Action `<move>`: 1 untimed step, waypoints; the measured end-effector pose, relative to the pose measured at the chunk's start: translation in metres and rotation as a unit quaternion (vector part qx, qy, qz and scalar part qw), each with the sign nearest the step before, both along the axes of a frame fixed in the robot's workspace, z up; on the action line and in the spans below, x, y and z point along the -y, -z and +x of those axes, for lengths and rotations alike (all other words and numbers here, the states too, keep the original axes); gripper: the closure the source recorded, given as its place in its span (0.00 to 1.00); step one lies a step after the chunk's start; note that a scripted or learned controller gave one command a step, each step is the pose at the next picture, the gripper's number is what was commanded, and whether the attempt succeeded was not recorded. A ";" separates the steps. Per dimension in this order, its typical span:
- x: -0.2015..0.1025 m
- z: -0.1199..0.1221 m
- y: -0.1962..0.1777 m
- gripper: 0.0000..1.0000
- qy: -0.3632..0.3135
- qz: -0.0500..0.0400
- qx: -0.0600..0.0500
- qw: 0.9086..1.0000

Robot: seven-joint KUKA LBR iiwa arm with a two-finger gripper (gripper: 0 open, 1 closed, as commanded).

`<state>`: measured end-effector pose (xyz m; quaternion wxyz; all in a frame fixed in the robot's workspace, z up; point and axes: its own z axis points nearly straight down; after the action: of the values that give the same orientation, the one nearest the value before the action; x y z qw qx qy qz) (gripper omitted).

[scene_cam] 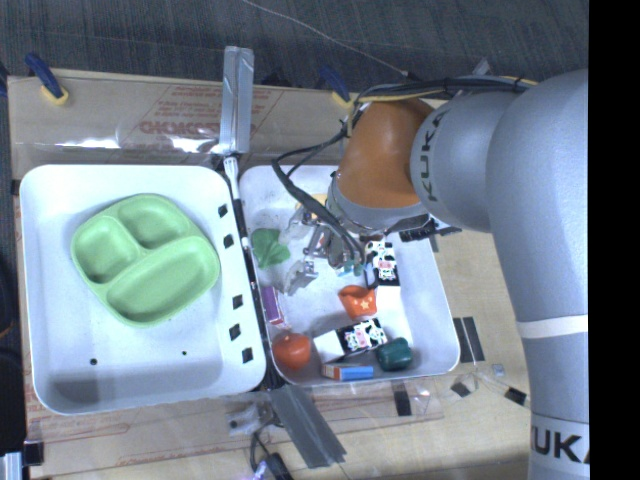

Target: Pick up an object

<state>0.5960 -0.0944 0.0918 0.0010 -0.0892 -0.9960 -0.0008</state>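
My gripper [313, 256] hangs low in the middle of the right bin [440, 313], under the orange wrist band. A green leafy piece [267, 246] lies just to its left, and an orange piece [357, 299] just below and to its right. One cow-patterned box [383, 264] sits at the gripper's right, and another [360, 336] lies nearer the front. A red tomato [291, 352], a small orange and blue box [348, 372] and a dark green object [395, 353] line the front wall. Nothing shows as held.
The left bin [45, 298] holds a green divided plate [147, 256]. A purple strip [273, 306] lies along the wall between the bins. The arm's grey body covers the bench's right side, and black cables loop over the right bin's back edge.
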 end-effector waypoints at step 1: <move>-0.001 0.002 -0.011 1.00 -0.004 -0.001 0.002 1.000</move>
<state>0.5979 -0.0936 0.1031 -0.0013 -0.0854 -0.9963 -0.0001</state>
